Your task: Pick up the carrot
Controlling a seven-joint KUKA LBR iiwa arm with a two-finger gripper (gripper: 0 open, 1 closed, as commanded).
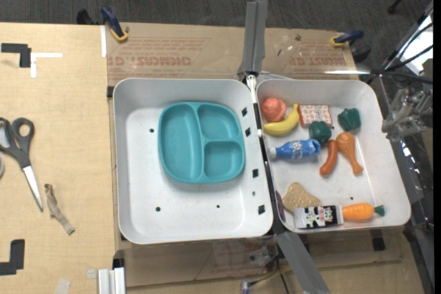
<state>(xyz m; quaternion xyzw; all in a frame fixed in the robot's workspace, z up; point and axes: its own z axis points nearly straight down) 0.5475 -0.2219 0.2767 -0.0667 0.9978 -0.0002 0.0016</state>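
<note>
You've got one carrot (361,212) lower right of frame, two bins (131,169), one teal plate (202,142); fingers' state can't be told.

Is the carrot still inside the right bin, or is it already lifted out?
Inside. The carrot lies flat on the floor of the right bin, near its front corner, beside the small carton; nothing grips it.

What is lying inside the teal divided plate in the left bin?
Nothing lies on the teal divided plate: its three compartments show bare. It sits flat in the left bin. The bin floor under the plate is covered, so it cannot be seen.
</note>
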